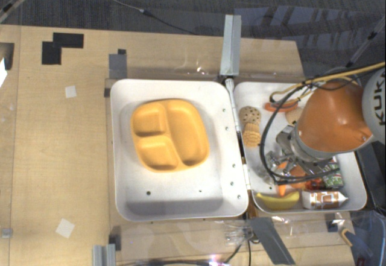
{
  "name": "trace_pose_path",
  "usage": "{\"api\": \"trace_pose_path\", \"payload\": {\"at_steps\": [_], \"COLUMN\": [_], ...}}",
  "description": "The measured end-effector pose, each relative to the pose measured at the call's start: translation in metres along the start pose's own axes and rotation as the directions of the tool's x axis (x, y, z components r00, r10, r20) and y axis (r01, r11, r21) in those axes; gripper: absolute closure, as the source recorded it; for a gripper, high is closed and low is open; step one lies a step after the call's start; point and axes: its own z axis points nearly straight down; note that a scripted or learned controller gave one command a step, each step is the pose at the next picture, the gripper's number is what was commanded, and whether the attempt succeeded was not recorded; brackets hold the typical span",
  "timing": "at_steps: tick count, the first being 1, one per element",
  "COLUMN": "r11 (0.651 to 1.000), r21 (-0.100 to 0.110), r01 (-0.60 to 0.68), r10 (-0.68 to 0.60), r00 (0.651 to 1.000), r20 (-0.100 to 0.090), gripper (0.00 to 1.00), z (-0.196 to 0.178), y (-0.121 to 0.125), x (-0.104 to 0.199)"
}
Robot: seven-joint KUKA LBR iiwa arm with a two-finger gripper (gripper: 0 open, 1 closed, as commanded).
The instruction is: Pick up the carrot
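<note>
Nearest the camera, along the front wall of the right bin [360, 201]: a banana [277, 201] at the left corner, and a small white-and-brown carton [324, 199] beside it to the right. Just behind the carton, a dark packet with green and red markings [326, 182].

The fingers [287, 165] sit low in this bin, below the orange band [333, 119] of the arm, wrapped in black cable. Cannot tell how far they are open — wrist and cable cover them, and nothing is visibly held between them.

Carrot [288, 187]: an orange sliver lying on the bin floor just in front of the fingers, between them and the banana. Whether it touches the fingers cannot be told. Mostly hidden; visible part is bright orange, narrow, roughly horizontal.

Further back in the same bin, a speckled round cookie [249, 116] and a tan waffle-textured piece [251, 135] near the left wall; a red-orange item [283, 105] behind the arm.

Left bin [126, 198] holds a yellow divided tray [170, 134], three compartments, lying flat. Both bins rest on the wooden counter [54, 162].
</note>
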Motion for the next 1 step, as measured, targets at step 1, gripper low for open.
{"api": "trace_pose_path", "payload": {"at_steps": [1], "r11": [0.89], "r21": [-0.006], "r01": [-0.457], "r10": [0.457], "r00": [0.889], "r20": [-0.018], "gripper": [0.0], "z": [0.0015], "y": [-0.005], "x": [0.0019]}}
